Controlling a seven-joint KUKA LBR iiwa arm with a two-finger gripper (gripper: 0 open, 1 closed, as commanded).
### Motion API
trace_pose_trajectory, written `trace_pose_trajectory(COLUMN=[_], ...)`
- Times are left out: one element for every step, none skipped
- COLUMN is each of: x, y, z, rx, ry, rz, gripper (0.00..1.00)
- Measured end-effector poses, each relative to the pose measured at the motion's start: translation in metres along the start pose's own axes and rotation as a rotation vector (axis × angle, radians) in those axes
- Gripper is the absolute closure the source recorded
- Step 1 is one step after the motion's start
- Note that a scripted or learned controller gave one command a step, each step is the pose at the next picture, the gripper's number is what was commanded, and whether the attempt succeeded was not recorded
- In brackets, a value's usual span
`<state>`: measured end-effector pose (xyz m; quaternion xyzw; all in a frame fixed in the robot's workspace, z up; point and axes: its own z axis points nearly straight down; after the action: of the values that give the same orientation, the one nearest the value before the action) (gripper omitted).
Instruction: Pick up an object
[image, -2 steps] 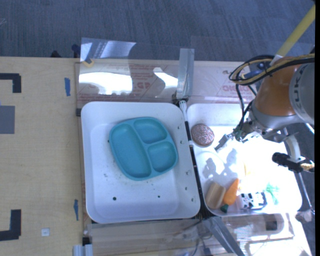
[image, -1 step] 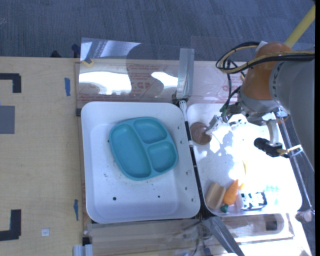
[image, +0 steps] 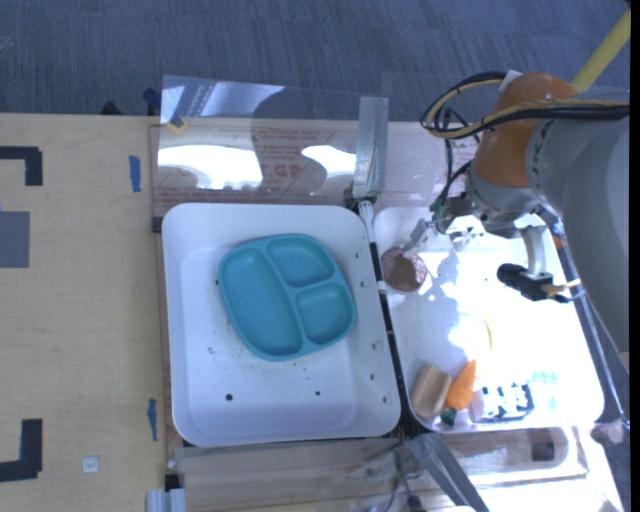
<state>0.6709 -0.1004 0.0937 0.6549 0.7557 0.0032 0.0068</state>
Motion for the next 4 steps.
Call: trace_pose_trajectory(x=[0.002,0.006,0.007,0.005], y=[0.003,-0.008,-0.01,-0.018], z=[-0.014,-0.004,-0.001,-0.001], rx=[-0.008,-0.011,-0.006,-0.006], ry=[0.001,-0.002,0.0,0.002], rz=[-0.003,-0.11,-0.109,-0.236], gripper=[1.0,1.0,0.0,0.0])
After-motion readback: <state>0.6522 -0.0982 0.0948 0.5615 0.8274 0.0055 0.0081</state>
